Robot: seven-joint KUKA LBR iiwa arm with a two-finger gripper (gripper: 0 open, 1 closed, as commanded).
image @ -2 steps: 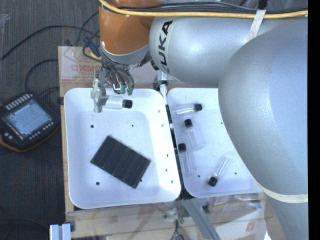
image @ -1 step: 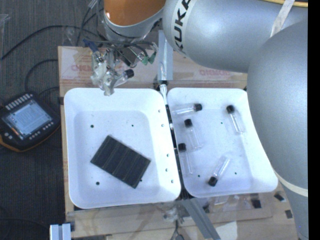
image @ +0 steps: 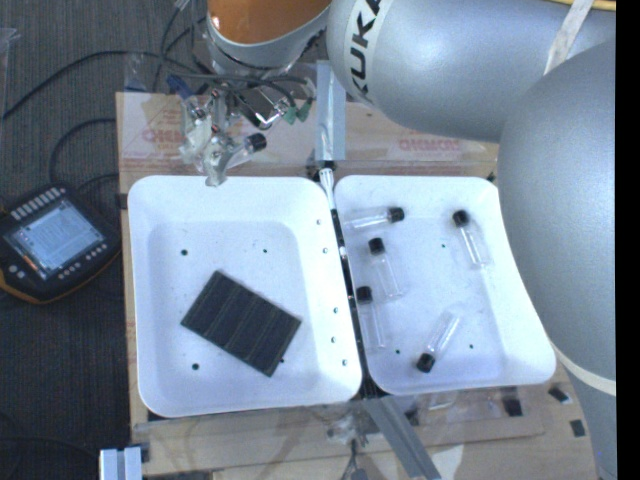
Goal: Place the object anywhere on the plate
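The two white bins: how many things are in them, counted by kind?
Clear vials with black caps, right bin: 5 ()
Dark ridged plate, left bin: 1
Total: 6

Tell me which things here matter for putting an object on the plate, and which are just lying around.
For the job:
- dark plate in the left bin
- five clear vials in the right bin
- pincer

Lying about:
- handheld control pendant
- cables on the floor

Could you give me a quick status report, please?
Gripper above left bin's far rim. Five vials lie in right bin. Dark plate in left bin.
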